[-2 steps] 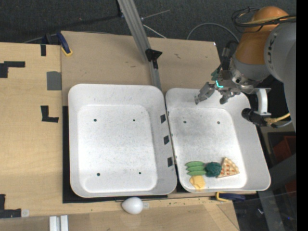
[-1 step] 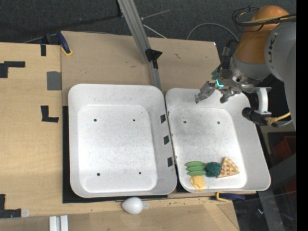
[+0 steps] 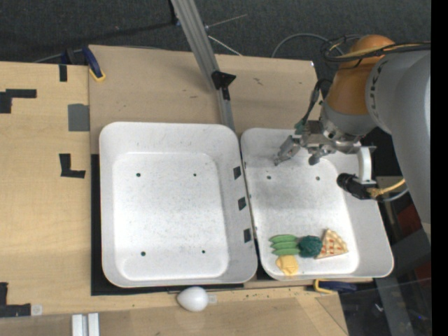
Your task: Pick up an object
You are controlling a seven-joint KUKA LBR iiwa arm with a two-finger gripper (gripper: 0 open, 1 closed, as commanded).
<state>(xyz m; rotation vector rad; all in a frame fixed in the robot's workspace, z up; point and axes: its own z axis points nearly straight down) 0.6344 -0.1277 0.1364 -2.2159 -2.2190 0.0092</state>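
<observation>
Four small toy-food pieces lie bunched at the near end of the right bin [image 3: 364,219]: a green pea pod [image 3: 283,242], a dark green broccoli-like floret [image 3: 309,245], a pizza slice [image 3: 332,244] and a yellow piece [image 3: 287,263] that may be corn, though it is too small to be sure. The pod touches the floret, the floret touches the slice, and the yellow piece sits just below the pod.

All four look light, probably moulded plastic or soft rubber, so weight should be no issue; slip is the likelier trouble. The pizza slice is flat and low, a poor target for two fingers from above. The floret appears rounded and taller, and would likely take a pinch across its middle best. The pod could be taken across its short width. Crowding means a descent onto one piece may nudge its neighbours.

The gripper [image 3: 299,151] hangs over the far end of the same bin, well apart from the cluster, its two fingers spread wide with nothing between them.

The left bin [image 3: 112,187] sits alongside. A white egg-shaped object [image 3: 193,298] rests on the bench just outside its near edge.
</observation>
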